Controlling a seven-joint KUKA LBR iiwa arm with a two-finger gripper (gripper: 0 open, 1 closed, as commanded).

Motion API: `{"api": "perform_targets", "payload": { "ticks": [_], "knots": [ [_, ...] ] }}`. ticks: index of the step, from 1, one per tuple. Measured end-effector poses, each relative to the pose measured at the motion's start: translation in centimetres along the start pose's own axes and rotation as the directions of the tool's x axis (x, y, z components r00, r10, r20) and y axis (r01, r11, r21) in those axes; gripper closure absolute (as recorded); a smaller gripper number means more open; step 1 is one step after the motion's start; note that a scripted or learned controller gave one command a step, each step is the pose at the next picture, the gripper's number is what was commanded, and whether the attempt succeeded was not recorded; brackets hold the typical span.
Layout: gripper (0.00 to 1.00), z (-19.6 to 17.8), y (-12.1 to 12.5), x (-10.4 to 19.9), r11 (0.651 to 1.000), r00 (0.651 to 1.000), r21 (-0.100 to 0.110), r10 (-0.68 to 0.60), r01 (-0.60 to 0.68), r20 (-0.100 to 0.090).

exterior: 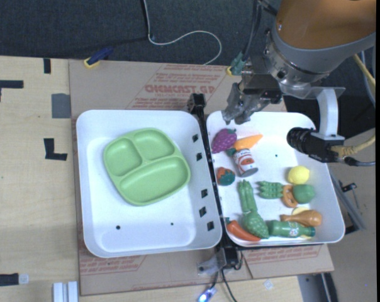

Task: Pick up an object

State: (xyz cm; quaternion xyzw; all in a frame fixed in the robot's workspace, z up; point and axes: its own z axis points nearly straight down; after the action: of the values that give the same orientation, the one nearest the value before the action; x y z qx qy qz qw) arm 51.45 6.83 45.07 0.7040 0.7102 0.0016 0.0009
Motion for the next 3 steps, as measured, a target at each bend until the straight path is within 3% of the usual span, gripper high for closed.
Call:
{"api": "perform_targets", "payload": {
  "ticks": [1,2,3],
  "knots": [
    [1.00,8.6,-3.4,0.8,1.000,1.000,0.016,0.008,-0.008,0.003],
    [1.00,2.7,-3.1,-4.3,1.000,1.000,0.001,0.011,-0.011,0.002],
    [1.00,-9.1,-3.0,-2.2,1.000,1.000,-0.008,0.005,-0.005,0.000]
  ]
}}
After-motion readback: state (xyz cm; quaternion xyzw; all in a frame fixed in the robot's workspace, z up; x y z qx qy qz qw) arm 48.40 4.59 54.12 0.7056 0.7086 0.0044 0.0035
